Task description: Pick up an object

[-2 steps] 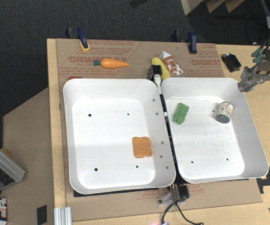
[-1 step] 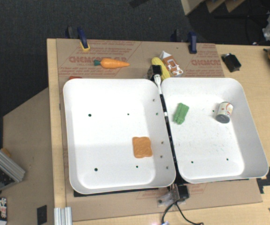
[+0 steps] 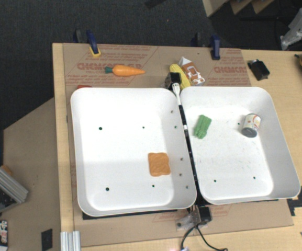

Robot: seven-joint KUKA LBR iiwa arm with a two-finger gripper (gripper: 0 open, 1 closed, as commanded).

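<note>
**Two bins, objects waiting**

I see an orange block at lower centre in the left bin. The right bin holds a green piece and, I think, a small can. A carrot lies on the surface at upper left.

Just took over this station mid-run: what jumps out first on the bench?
Two white bins sit side by side: the left bin holds an orange square piece near its front right, and the right bin holds a green block and a small can lying on its side. A toy carrot lies on the cardboard behind the bins.
</note>
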